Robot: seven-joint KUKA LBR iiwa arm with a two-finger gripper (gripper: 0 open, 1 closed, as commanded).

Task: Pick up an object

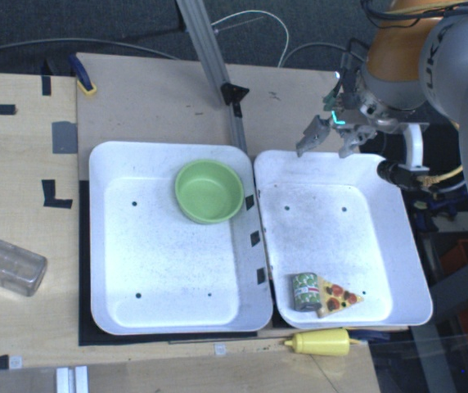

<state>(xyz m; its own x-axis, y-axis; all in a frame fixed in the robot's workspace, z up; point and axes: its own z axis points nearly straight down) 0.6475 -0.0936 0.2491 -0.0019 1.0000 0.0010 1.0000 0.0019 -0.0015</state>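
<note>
The gripper [330, 143] hovers over the right bin's [398, 219] far edge, fingers spread apart and holding nothing. The can [305, 291] and pizza slice [339, 295] touch near its front edge, risking a double grab.

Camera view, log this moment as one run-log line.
end effector: open, above right bin's far rim | green bowl: left bin | can, pizza slice toy: right bin near edge | nothing grasped

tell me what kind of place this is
Probably a robot grasping lab: an arm with its claw open above two white bins, toy items like a green bowl inside, cables behind.
</note>
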